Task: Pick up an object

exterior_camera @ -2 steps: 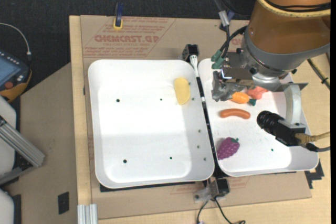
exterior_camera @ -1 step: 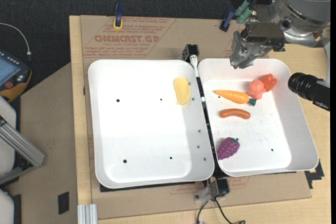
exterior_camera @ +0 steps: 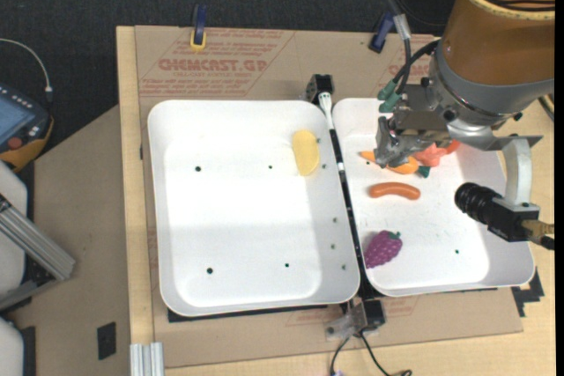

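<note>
The gripper (exterior_camera: 394, 156), its grip impossible to tell, sat on the orange toy (exterior_camera: 414, 159); the sausage (exterior_camera: 394, 190) at 6 o'clock risked knocks.

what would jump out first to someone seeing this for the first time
The big grey and orange arm at upper right, its pincer down among orange items at the far end of the right bin. Then the purple grape bunch near that bin's front, and the lone yellow piece in the left bin.
</note>
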You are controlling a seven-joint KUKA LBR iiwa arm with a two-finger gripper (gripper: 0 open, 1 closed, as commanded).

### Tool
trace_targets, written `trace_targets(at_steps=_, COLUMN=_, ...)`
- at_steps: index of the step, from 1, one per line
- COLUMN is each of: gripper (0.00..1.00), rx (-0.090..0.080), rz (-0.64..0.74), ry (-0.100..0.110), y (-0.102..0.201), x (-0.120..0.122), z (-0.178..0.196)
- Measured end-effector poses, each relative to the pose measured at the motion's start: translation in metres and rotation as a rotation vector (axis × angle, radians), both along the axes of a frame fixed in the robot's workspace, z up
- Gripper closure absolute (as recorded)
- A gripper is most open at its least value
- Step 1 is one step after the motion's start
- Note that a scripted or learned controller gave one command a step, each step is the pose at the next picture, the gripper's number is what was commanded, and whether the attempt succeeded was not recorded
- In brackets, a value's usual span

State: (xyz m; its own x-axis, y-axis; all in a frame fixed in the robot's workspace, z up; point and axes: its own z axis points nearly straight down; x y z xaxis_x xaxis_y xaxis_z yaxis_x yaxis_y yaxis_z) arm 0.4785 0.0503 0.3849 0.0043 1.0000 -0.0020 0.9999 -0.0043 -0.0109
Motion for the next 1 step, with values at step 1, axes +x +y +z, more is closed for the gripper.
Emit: trace_targets(at_steps=1, gripper=1.0, rx=0.003, rz=0.001, ry=-0.029, y=-0.0298, x=0.0015, z=0.1308)
